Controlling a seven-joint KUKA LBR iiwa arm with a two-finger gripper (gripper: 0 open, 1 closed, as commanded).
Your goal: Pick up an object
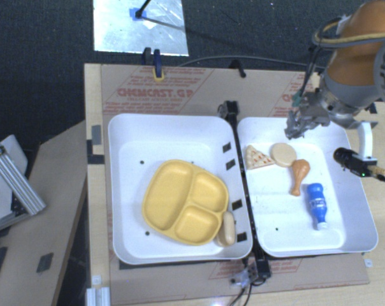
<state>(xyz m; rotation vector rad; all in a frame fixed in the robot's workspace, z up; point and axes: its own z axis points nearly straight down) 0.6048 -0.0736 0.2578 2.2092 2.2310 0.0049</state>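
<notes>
round tan cookie-like disc (283,153) lay touching the pale triangular wedge (258,157) — a grab risked nudging both. gripper (296,128) hovered just above; its opening i couldn't tell.

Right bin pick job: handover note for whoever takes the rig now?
Gripper: hangs over the right bin near its far edge, nothing seen between its fingers.
Right bin: pizza slice, round cookie, drumstick, blue bottle, all lying loose.
Left bin: yellow divided tray, with a beige bread piece at its near corner.
Done: no pick yet.
Left: descend, grasp one object, lift.
</notes>
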